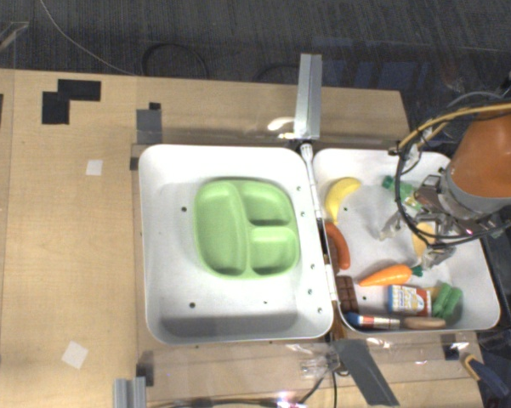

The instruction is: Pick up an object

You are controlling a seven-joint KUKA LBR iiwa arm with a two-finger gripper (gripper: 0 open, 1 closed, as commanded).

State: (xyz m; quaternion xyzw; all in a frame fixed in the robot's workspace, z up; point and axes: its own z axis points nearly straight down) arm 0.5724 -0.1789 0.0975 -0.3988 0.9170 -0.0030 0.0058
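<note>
Two white bins side by side, the arm (485,164) reaching over the right one.

From above, the left bin (166,253) holds a green divided tray (242,226). The right bin (485,300) holds the loose items: a banana (340,195) near its upper left corner, a sausage (337,246) along the left wall, a carrot (386,274) in the middle, a small carton (408,299) just below it, and a green piece (447,299) beside that. The gripper (421,228) hangs low above the carrot's right end; whether it is spread or closed, I cannot tell from here.
</note>
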